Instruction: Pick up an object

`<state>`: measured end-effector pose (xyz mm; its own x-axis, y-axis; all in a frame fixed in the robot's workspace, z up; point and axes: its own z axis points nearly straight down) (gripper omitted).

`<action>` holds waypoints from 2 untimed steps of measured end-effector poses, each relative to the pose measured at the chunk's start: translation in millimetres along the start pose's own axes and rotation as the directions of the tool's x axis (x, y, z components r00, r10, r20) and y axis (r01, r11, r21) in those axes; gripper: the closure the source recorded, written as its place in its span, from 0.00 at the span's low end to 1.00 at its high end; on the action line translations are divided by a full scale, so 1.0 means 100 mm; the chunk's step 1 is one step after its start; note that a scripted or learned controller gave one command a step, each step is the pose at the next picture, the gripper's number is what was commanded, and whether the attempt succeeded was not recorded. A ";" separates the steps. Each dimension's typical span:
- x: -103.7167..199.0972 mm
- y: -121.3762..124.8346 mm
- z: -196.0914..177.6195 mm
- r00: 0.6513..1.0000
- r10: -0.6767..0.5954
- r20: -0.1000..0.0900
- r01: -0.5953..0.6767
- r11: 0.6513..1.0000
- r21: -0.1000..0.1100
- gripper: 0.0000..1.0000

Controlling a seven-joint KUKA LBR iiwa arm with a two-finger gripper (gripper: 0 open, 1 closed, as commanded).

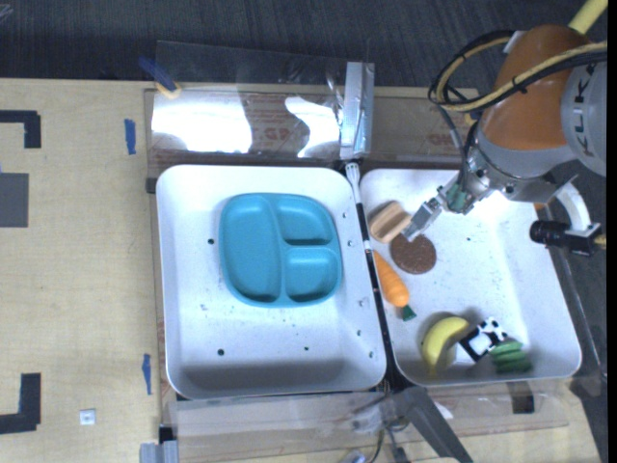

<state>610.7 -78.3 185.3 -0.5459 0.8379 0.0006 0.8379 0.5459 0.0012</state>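
"KU" lettering (590,90) marks arm (540,95) over right bin (540,258).

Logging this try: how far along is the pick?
Done: the arm has reached into the right bin, and the pincer is low by the bread and brown disc. In hand: nothing visibly gripped. Left: grasp and lift; carrot and banana lie untouched.

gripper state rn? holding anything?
Tool: in the right bin, tip between the bread slice and the brown disc. Nothing visibly held; open or closed cannot be told.
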 end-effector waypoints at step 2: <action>-0.31 -0.20 0.92 0.992 0.123 0.005 -0.123 0.992 -0.010 0.00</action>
<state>610.6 -115.2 92.9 -0.4387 0.8986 -0.0043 0.8986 0.4387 0.0115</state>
